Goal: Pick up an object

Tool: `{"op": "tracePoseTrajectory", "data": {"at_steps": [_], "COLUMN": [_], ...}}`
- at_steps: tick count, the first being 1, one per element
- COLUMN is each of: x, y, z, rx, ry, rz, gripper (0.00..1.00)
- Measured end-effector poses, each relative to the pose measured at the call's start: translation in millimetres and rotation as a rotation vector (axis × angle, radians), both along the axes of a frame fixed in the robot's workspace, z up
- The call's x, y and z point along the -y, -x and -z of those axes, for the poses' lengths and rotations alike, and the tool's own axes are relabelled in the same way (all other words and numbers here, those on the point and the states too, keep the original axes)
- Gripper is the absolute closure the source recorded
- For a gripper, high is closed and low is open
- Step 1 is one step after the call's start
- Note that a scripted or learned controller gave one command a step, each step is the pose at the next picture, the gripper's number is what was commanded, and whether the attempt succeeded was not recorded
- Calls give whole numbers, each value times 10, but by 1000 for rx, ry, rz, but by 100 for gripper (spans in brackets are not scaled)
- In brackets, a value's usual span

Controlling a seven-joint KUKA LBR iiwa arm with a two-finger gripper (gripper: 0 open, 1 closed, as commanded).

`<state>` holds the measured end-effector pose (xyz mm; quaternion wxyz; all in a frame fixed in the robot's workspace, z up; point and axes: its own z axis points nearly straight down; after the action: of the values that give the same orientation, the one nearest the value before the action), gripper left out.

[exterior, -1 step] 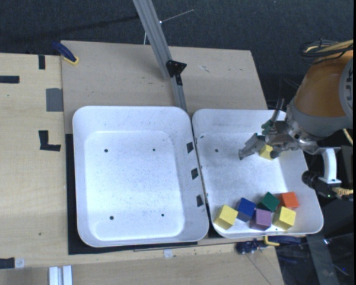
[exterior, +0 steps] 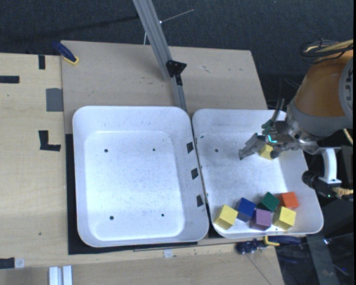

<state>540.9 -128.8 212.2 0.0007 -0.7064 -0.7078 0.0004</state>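
1. The end effector (exterior: 262, 146) is seen over the right bin (exterior: 225, 159), up near its far right side, with a small yellow block (exterior: 266, 152) sitting between its fingers, so it looks closed on that block
2. Whether the block is lifted clear of the bin floor can't be told from this angle
3. The rest of the blocks are bunched at the right bin's near edge: a yellow cube (exterior: 226, 216), a blue cube (exterior: 245, 208), a purple cube (exterior: 263, 218), a green cube (exterior: 270, 202), an orange cube (exterior: 289, 200) and another yellow one (exterior: 286, 217)
4. The left bin (exterior: 133, 177) lies just beside the right bin on the desk (exterior: 107, 70)
5. The block is judged to be light, rigid and smooth-sided, so it's best pinched across two flat opposite faces; a corner grip could let it twist out
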Motion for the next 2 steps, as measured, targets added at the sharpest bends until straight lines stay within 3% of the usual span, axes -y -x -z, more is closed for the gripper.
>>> {"op": "tracePoseTrajectory", "data": {"at_steps": [2], "x": [59], "y": [25], "z": [1156], "rx": [-6], "ry": [0], "rz": [1], "gripper": [0]}}
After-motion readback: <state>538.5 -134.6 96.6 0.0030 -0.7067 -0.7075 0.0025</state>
